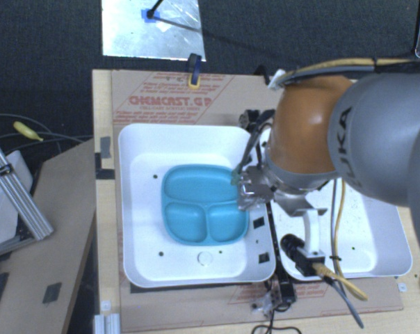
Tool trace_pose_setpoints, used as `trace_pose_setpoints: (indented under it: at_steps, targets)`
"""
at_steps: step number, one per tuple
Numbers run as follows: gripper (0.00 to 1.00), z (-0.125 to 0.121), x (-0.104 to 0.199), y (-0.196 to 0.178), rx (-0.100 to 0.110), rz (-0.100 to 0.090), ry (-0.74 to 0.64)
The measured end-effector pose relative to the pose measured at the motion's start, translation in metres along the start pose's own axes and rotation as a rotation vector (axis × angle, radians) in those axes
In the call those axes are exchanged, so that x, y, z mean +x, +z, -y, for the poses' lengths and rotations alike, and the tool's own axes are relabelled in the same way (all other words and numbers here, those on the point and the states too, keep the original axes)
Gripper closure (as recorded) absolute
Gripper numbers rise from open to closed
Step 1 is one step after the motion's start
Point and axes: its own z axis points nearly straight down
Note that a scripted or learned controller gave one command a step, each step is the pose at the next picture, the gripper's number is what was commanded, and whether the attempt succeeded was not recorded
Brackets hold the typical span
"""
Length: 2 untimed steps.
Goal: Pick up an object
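Note:
A light blue divided plate (199, 204) with three compartments lies flat in the middle of the left white bin (144, 186). My gripper (244, 188) hangs low over the plate's right rim, close to the wall between the two bins. The grey arm with its orange band (307, 127) reaches in from the right and hides much of the right bin (384, 249). Whether the gripper touches the plate's rim is not clear from this angle.
Both bins rest on a printed cardboard sheet (172, 92). A shiny metal sheet (151, 19) lies beyond it at the back. An aluminium frame (15, 193) stands at the far left, off the bench.

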Motion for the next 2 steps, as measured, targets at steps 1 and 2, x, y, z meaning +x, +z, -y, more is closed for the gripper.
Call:
trace_pose_setpoints:
  at_steps: [1,2]
  targets:
    - [1.0,-0.031,0.017,0.126,0.006,0.003,0.007]
    - [1.0,-0.076,0.03,-0.035,-0.02,-0.003,0.004]
